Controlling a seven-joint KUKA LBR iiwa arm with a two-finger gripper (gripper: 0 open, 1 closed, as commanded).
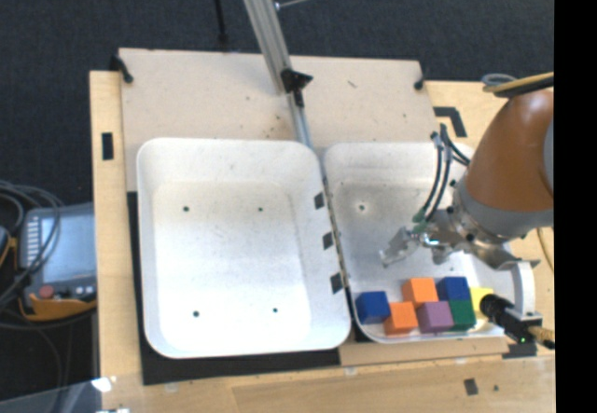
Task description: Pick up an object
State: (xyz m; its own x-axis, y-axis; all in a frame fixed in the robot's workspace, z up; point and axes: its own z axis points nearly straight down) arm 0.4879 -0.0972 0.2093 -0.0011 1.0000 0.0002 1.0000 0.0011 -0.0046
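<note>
The gripper (399, 249) hangs over the middle of the right bin (373, 178), just short of the coloured blocks (422, 291) packed into that bin's near corner, seemingly poised there because any of them would do as the object to pick. It is small and blurred against the bin's floor, so I cannot tell whether it is open or closed, and the arm (508, 159) covers the bin's right rim and part of a yellow block (480, 297).
</note>
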